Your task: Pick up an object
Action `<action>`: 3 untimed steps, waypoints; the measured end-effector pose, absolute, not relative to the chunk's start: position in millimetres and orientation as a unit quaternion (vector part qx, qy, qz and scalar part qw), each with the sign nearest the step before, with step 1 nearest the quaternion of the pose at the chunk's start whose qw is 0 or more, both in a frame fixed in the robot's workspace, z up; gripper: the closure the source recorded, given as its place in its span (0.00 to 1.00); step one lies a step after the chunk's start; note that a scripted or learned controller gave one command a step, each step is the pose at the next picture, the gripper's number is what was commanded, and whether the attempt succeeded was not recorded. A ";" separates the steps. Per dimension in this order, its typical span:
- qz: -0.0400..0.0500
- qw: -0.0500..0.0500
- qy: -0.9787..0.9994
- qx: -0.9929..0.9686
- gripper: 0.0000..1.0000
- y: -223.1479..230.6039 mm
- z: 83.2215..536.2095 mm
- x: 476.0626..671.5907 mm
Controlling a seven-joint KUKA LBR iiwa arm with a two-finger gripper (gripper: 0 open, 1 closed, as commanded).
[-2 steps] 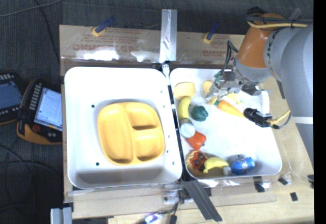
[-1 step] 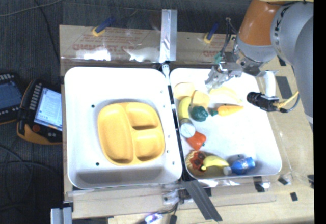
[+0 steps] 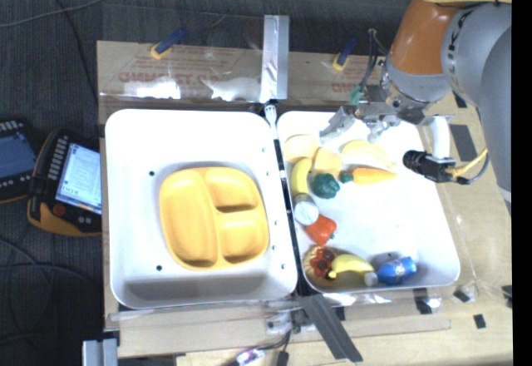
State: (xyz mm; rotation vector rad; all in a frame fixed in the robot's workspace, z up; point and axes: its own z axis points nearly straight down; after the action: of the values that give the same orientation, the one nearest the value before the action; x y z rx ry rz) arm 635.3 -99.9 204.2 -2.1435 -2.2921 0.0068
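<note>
Two shallow white bins side by side on the counter (image 3: 465, 215). Left bin (image 3: 133, 190): one yellow divided tray (image 3: 214, 216) lying flat near the middle, three compartments facing up. Right bin (image 3: 424, 231): toy foods crowded along the left wall and near edge. At the far left corner, pale yellow pieces (image 3: 312, 155), then a dark green piece (image 3: 325, 185) just beside them. To the right of that, an orange carrot (image 3: 372, 175) lying across, touching a pale wedge (image 3: 366, 154) behind it. Lower along the dividing wall, a small white-capped piece (image 3: 305, 212) and a red-orange piece (image 3: 321, 229) touching. At the near edge, a yellow banana (image 3: 349, 266) resting against a dark reddish item (image 3: 320, 259), with a blue and grey object (image 3: 395, 269) just to the right.

Grey arm with orange band (image 3: 424, 32) reaching in from the right, over the far right corner of the right bin. Tool (image 3: 359, 128) hovering above the pale wedge and carrot, two light metal fingers (image 3: 337, 123) spread apart, open, nothing between them. Near the wedge but not touching as far as can be told. Black cable fitting (image 3: 424, 163) hanging off the wrist beside the bin's right wall.

Off the counter at left, a handheld pendant with a lit screen (image 3: 71, 181) on dark carpet. Behind the bins, clear plastic sheeting (image 3: 191, 73) held by blue and yellow clamps (image 3: 168, 42).
</note>
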 end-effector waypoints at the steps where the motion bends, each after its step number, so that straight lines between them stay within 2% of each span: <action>1: 0.002 0.002 -0.760 -0.650 0.00 -118.5 135.3 630.0; 2: -0.002 -0.003 -0.825 -0.565 0.00 -122.2 88.7 617.0; 3: -0.004 -0.003 -0.824 -0.566 1.00 -122.0 96.2 618.4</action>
State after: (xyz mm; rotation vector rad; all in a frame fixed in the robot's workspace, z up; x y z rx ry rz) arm 618.4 -122.0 96.2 -1.7811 -2.5947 -0.0111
